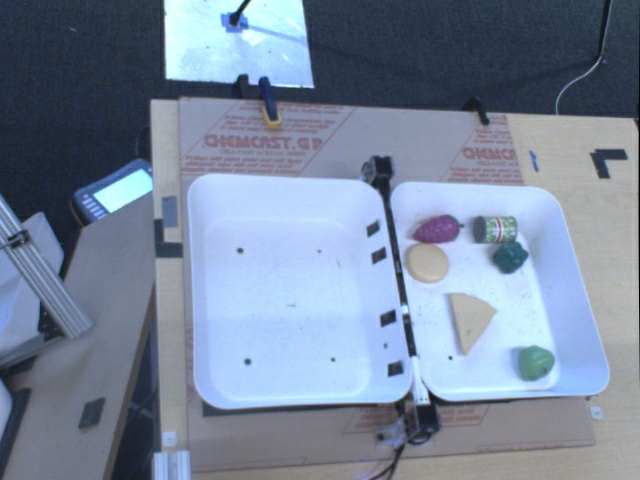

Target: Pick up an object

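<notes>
Whether the end effector is wide, narrow or holding anything cannot be told from this frame. Six candidates for pickup lie in the right-hand white bin (577, 268), one of two shallow bins side by side on the worktop (600, 193). Along that bin's far side are a magenta lumpy toy (436, 229) and, just beside it to the right, a small can (495, 229) lying on its side with a green label. A dark teal lumpy piece (510, 258) sits just in front of the can. A round tan disc (427, 263) rests near the inner wall, just below the magenta toy. A pale tan wedge (470, 320) (cheese-shaped, tip pointing toward the near rim) lies near the middle. A bright green lumpy toy (536, 362) occupies the near right corner, apart from the rest. None of the six touches another. The left-hand white bin (290, 298) shows a few dark dots on its floor. Small black clips (379, 257) run along the seam where the two bins meet. Both bins rest on a brown sheet (330, 136) printed with red lettering, held at its far edge by a yellow-and-black clamp (269, 103). Beyond it, a shiny metal plate (238, 28) lies on dark carpet, and a small screened device (115, 193) sits off the worktop's left edge.
</notes>
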Robot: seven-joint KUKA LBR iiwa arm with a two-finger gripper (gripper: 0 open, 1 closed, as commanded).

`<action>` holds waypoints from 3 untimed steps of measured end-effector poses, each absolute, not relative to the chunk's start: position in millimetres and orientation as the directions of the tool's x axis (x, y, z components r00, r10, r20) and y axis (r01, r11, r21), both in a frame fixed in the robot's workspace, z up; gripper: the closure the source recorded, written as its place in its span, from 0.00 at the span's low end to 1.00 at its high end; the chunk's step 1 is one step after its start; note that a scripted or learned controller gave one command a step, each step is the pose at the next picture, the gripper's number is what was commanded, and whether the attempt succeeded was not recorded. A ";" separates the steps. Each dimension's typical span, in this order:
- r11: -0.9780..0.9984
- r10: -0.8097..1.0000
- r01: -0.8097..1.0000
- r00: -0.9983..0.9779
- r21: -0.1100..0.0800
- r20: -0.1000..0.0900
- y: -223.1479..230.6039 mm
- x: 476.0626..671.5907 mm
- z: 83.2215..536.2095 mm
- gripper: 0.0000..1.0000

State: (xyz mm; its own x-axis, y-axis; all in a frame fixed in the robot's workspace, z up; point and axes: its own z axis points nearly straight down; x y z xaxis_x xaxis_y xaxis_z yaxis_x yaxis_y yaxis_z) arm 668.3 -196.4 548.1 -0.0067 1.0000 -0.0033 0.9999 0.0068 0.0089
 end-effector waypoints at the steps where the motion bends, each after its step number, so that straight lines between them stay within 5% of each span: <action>1: 0.010 1.000 1.000 -0.010 -0.010 0.005 -131.8 668.7 423.2 1.00; 2: 0.014 1.000 1.000 -0.014 0.015 0.001 -45.9 668.7 536.7 1.00; 3: 0.011 1.000 1.000 -0.011 -0.005 0.003 20.9 668.3 449.4 1.00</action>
State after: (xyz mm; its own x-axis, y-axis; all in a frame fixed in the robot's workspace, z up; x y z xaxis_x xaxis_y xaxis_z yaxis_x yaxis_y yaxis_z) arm 668.3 20.9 449.4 -0.0111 0.9999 0.0027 0.9999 0.0111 -0.0054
